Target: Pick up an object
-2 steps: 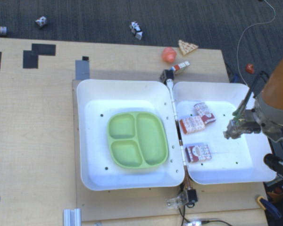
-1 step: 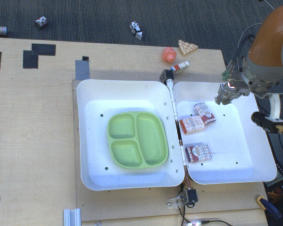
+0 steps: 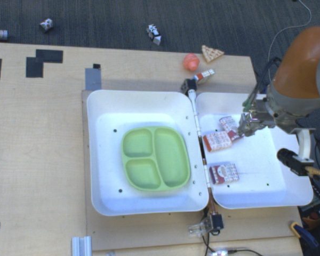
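Note:
The right bin [image 3: 266, 191] holds three small red-and-white packets. One packet [image 3: 227, 124] lies near the bin's back, a second packet [image 3: 218, 141] lies by the left wall, and a third packet [image 3: 224, 173] lies nearer the front. My gripper [image 3: 247, 126] hangs low over the right bin, just right of the two rear packets and close to the second one's right end. Nothing is seen between its fingers. A green divided plate [image 3: 156, 159] lies in the left bin [image 3: 104, 143].
Behind the bins on the bench lie a red ball [image 3: 191, 62], a toy pizza slice [image 3: 212, 53] and a small red-and-white tube [image 3: 205, 76]. The ridge between the bins [image 3: 198, 143] runs just left of the packets. Small odds and ends lie on the dark floor beyond.

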`<state>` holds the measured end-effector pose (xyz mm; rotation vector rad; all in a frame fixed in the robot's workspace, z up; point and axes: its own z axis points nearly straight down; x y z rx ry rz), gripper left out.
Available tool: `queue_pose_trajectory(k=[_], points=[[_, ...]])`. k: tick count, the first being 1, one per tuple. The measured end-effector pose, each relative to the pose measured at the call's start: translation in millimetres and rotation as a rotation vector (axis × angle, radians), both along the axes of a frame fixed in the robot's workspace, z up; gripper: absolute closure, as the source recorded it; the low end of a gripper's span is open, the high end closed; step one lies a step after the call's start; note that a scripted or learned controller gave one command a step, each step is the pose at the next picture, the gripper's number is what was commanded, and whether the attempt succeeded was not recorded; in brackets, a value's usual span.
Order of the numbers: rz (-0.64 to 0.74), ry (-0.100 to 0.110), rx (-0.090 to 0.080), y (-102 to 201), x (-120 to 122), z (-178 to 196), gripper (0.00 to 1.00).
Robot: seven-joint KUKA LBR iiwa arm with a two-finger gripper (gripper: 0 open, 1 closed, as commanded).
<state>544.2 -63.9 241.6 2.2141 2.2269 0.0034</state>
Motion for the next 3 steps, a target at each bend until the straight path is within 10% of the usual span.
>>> queue_pose_trajectory(k=[1, 2, 3], points=[[-0.003, -0.001, -0.001, -35, 53, 5, 1.0], [-0.001, 0.0, 0.0, 3, 11, -2, 1.0], [-0.003, 0.0, -0.002, -48, -49, -6, 1.0]])
